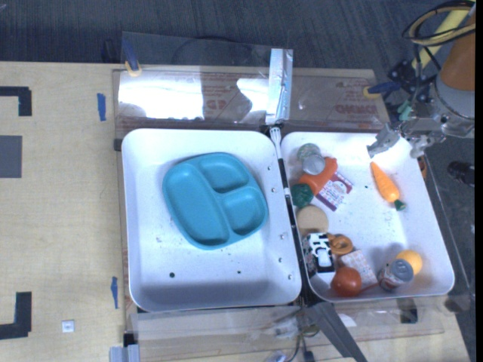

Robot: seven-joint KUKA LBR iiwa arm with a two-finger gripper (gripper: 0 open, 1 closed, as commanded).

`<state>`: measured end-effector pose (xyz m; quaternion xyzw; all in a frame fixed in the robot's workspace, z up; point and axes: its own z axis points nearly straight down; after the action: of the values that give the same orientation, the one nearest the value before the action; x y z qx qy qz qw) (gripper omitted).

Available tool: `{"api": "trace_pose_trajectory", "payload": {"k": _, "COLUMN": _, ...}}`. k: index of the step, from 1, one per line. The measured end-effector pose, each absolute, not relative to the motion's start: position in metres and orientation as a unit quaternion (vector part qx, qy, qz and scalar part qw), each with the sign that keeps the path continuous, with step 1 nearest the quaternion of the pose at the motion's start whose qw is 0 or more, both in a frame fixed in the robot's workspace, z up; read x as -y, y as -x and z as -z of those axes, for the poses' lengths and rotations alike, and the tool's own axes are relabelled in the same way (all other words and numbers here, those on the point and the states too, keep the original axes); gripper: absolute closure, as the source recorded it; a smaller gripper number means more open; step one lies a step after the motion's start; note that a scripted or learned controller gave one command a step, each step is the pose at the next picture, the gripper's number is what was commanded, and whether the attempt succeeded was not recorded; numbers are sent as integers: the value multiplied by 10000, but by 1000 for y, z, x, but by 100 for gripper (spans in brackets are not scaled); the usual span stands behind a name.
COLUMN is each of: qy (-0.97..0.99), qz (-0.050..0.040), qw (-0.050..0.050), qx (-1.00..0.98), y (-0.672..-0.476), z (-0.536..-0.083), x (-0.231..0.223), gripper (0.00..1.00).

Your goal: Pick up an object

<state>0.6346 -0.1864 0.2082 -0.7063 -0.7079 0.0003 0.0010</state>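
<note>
My gripper (395, 146) hangs over the far right corner of the right bin (434, 225), its fingers spread and nothing between them. An orange carrot (386, 184) lies just in front of it on the bin floor. Along the bin's left side sit a grey round lid (308, 155), an orange bottle (318, 176), a green piece (302, 195), a red-and-white packet (334, 191) and a beige bun (312, 219). At the near end lie a black-and-white item (321, 252), a red tomato (347, 281), a can (392, 274) and a yellow lemon (410, 262).
The left bin (143, 262) holds a blue divided plate (216, 199). A clear plastic panel (204, 89) stands behind the bins. Cables (438, 21) and the arm's orange band (460, 66) are at the upper right.
</note>
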Motion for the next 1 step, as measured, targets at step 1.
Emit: {"api": "trace_pose_trajectory", "payload": {"k": 1, "qy": 7342, "qz": 16, "qw": -17, "qx": 6789, "y": -619, "z": -146, "x": 218, "gripper": 0}}
